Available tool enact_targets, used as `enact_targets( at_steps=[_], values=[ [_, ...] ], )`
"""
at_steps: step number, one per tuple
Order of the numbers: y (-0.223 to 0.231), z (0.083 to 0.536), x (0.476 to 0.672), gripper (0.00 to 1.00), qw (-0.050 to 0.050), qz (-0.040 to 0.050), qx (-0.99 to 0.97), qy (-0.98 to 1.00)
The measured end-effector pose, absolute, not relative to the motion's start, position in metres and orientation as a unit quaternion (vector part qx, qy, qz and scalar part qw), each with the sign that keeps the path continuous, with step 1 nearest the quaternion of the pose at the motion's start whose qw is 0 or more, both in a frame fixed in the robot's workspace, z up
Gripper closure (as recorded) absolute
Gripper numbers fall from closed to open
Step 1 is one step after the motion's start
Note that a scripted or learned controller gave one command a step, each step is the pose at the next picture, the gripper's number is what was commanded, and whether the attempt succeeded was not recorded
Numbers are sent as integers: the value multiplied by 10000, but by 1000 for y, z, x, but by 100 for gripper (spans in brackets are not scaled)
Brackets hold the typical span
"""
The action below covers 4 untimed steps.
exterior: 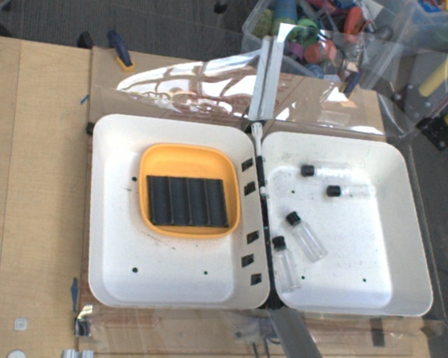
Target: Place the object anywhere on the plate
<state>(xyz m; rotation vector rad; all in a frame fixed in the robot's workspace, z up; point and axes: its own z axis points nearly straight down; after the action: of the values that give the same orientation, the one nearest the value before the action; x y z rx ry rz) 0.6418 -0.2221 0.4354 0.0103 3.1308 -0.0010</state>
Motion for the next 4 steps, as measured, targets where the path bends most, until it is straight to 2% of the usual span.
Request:
enact_targets(
  at_steps=[1,2,3,4],
  values=[
    [-223,435,642,0,53,-3,34,10000],
    [-223,446,644,100,108,-5,44,9999],
    [-223,446,644,0,106,-4,47,9999],
    [-222,366,620,0,19,7,-582,9983]
  ],
)
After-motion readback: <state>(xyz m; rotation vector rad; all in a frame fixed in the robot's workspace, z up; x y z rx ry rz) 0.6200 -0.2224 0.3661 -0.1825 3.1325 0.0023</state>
